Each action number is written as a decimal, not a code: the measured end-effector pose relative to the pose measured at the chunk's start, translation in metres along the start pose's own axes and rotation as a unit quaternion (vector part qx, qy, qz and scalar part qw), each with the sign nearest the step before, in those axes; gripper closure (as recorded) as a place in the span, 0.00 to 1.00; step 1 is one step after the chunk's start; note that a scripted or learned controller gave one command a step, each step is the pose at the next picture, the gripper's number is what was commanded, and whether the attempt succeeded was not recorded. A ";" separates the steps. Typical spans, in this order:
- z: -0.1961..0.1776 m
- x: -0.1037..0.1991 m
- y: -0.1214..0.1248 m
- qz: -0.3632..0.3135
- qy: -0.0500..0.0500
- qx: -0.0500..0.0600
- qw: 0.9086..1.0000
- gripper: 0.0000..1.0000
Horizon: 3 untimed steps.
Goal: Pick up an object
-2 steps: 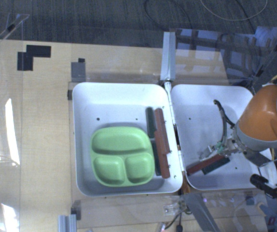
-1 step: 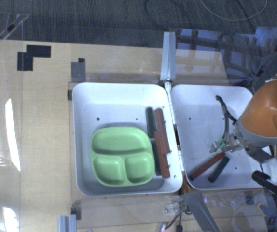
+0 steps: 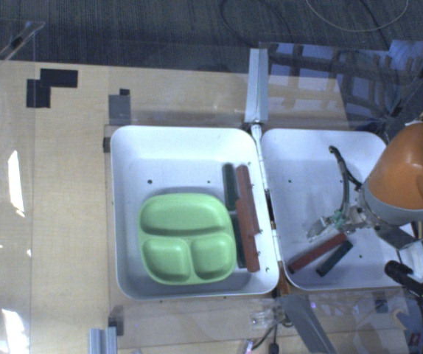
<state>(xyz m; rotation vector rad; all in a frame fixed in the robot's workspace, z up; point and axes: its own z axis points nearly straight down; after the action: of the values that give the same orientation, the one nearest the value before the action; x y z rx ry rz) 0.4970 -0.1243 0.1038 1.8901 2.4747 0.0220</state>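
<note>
Nearest the camera, in the right bin [image 3: 300,161], a reddish-brown bar [image 3: 316,252] lies at a slant on the white floor close to the front wall, with a dark, shorter block [image 3: 334,257] just beside it on the right, the two apparently touching. Directly above their upper ends sits the end effector [image 3: 338,222], a small cluster of metal and greenish parts at the tip of the arm [image 3: 407,179] (whose orange band bulges in from the right). It hovers at or against the top end of the brown bar, but whether its fingers are spread or pressed together cannot be told, and no object is visibly caught between them. A thin black cable loops up from the wrist toward the back of the bin.

In the left bin [image 3: 130,198], a green divided tray [image 3: 187,237] rests in the front half, and a second brown bar [image 3: 246,218] with a dark strip [image 3: 231,198] alongside leans along the right wall.

Farther back, the pale wooden desk [image 3: 64,198] carries black markers [image 3: 49,85] near its far edge.
</note>
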 end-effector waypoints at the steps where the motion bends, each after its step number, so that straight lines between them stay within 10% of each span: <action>1: 0.013 0.027 0.003 -0.108 0.003 0.005 0.994 0.00; 2: -0.001 0.026 0.007 -0.108 0.000 -0.001 0.994 1.00; 3: -0.080 0.056 0.102 0.082 0.005 0.011 0.997 1.00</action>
<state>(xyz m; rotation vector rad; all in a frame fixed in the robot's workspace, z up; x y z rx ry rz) 0.5786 -0.0431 0.1863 2.1003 2.3285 0.0071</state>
